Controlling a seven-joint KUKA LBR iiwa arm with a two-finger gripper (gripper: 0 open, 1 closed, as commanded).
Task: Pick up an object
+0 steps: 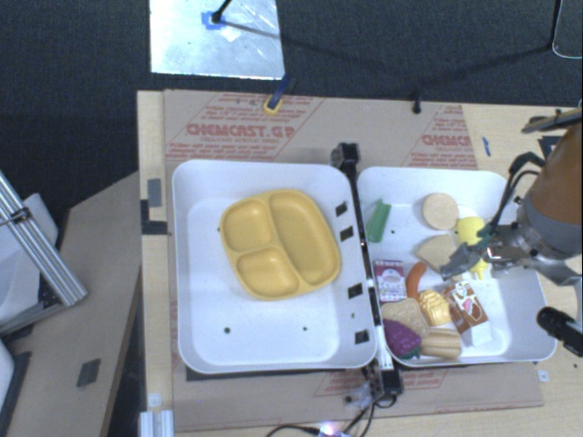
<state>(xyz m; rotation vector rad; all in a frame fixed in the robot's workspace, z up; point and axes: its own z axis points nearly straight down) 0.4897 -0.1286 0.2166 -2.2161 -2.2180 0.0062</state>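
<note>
Lying beneath tool (pixel 466 260): sausage (pixel 415 279).

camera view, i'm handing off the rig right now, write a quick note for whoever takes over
Gripper: low over the right bin, among the toy food; whether its fingers are open or shut cannot be told, and nothing is visibly held.
Right bin items: green piece near the divider, round cracker, yellow piece, orange carrot-like piece, small red-and-white carton, purple piece, bread roll, printed packet.
Left bin: holds a yellow divided plate.
Done: arm is in position over the pile.
Left: grasp one object and lift it clear.
</note>
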